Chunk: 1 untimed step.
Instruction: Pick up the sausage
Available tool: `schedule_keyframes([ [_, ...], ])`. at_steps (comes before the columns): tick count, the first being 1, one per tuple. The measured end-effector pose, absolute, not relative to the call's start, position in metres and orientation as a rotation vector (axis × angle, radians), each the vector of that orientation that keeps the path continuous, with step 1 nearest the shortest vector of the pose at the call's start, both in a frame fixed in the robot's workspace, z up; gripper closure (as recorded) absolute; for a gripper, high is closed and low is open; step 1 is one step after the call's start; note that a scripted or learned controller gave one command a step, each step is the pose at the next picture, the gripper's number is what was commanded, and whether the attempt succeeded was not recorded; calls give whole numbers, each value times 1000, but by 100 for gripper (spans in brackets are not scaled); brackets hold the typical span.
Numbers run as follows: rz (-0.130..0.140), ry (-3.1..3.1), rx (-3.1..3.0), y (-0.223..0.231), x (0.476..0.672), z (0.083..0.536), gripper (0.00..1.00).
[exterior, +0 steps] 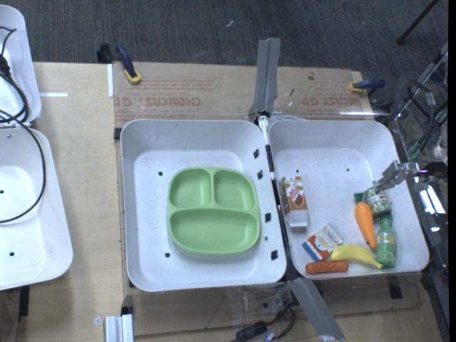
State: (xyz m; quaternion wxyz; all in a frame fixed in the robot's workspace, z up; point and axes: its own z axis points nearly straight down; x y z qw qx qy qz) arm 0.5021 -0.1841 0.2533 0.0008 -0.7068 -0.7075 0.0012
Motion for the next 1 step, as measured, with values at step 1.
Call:
schedule_keyframes([
  [1,4,-2171,-2266,-137,477,147,0],
])
